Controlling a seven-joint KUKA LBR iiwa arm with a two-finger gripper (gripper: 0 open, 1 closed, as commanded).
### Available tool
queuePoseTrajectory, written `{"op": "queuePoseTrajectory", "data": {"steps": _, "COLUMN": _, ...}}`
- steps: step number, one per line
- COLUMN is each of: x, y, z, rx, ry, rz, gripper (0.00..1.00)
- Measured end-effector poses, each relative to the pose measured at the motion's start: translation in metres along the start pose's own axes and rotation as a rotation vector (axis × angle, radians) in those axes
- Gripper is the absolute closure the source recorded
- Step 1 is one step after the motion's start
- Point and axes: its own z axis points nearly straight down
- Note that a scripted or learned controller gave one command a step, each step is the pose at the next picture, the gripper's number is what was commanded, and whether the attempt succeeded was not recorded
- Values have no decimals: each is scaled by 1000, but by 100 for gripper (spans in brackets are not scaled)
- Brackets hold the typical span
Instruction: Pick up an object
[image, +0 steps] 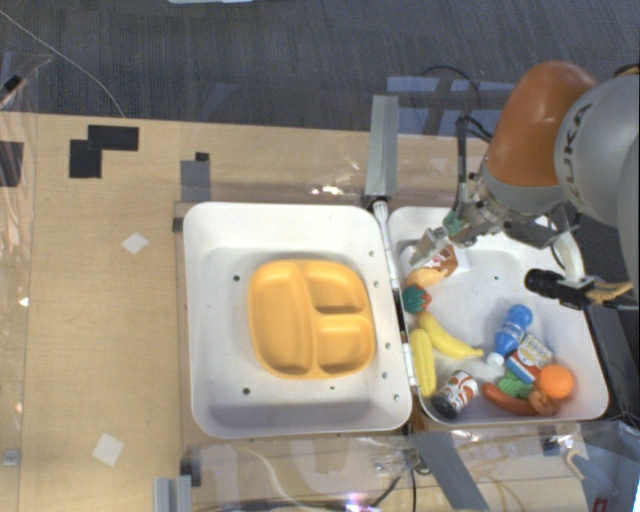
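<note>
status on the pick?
Pincer low over right white bin, above small orange-white item. No visible grasp. Yellow plastic banana, corn cob nearby.

Bench (100, 330) bears two bins (290, 225) (white, side-by-side).

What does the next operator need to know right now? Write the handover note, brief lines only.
Claw: low over the right bin's far left corner, just above a small tan-and-white item. Whether it grips anything cannot be told.
Right bin: banana, corn cob, can, blue-and-white bottle, orange, red pepper, all lying loose.
Left bin: yellow divided tray, nothing on it.
Done: no confirmed pick.
Left: secure one object and lift it.
</note>
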Motion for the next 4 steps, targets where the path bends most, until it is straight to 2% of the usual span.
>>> {"op": "queuePoseTrajectory", "data": {"steps": 1, "x": -64, "y": 19, "z": 70, "rx": -26, "ry": -16, "rz": -76, "gripper": 0}}
{"op": "queuePoseTrajectory", "data": {"steps": 2, "x": -4, "y": 2, "z": -5, "rx": -10, "ry": -5, "rz": -147, "gripper": 0}}
{"op": "queuePoseTrajectory", "data": {"steps": 3, "x": -50, "y": -8, "z": 40, "rx": 3, "ry": 0, "rz": -30, "gripper": 0}}
{"op": "queuePoseTrajectory", "data": {"steps": 4, "x": -49, "y": -4, "z": 25, "rx": -7, "ry": -5, "rz": -37, "gripper": 100}}
